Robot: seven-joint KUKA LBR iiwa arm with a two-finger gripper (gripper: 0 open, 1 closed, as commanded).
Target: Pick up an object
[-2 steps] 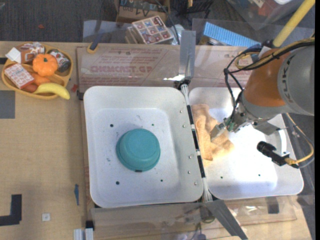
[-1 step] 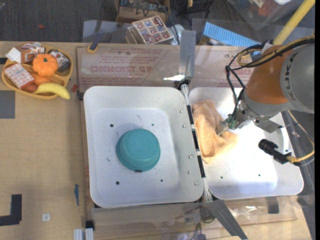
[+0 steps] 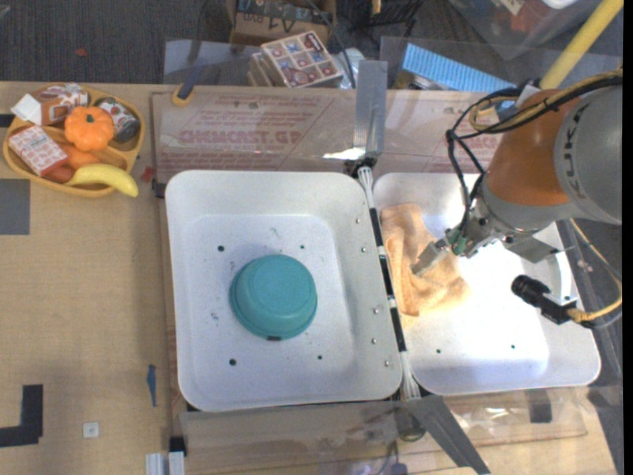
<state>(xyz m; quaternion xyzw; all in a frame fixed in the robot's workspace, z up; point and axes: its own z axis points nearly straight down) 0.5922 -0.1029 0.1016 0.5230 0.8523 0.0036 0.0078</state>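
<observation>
Against the left wall of the right bin (image 3: pixel 514 364) lies a crumpled tan cloth (image 3: pixel 420 265) — the gripper (image 3: pixel 432 256) is down on its middle, though whether its jaws are parted or pinching fabric cannot be told. Over in the left bin (image 3: pixel 198 216), a teal bowl (image 3: pixel 274 296) sits upside down near the centre.

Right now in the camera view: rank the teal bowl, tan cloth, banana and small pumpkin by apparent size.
1. teal bowl
2. tan cloth, close to the bowl in area
3. banana
4. small pumpkin, near the banana's size, so that order is unsure
</observation>
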